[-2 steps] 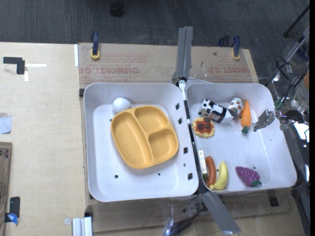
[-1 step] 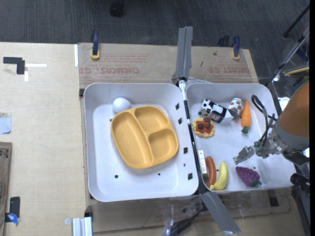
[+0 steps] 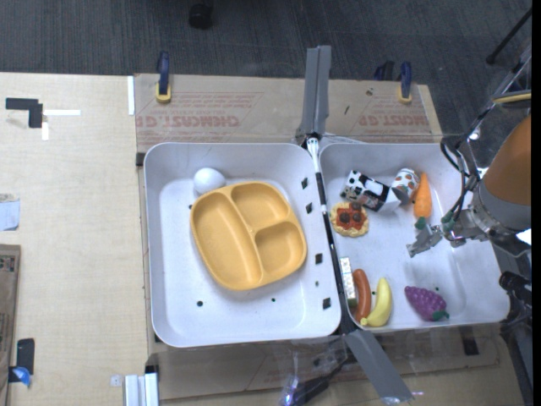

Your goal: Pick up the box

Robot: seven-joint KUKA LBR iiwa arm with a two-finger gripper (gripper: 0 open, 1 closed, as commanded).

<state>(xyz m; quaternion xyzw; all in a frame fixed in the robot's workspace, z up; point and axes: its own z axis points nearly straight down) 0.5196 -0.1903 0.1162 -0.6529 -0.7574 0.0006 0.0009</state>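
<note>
The box (image 3: 365,190) is small, black and white with a cow pattern. It lies in the back left part of the right bin (image 3: 473,311). My gripper (image 3: 423,241) hangs low over the middle of the right bin, to the right of the box and nearer the front, well apart from it. Nothing shows in the gripper. The grey arm with its orange band (image 3: 513,172) comes in from the right edge.
Around the box lie a toy pizza (image 3: 350,219), a speckled egg-like toy (image 3: 405,182) and a carrot (image 3: 422,197). A hot dog (image 3: 361,293), a banana (image 3: 379,303) and purple grapes (image 3: 425,302) lie at the front. The left bin (image 3: 169,311) holds a yellow divided plate (image 3: 248,234) and a white ball (image 3: 208,178).
</note>
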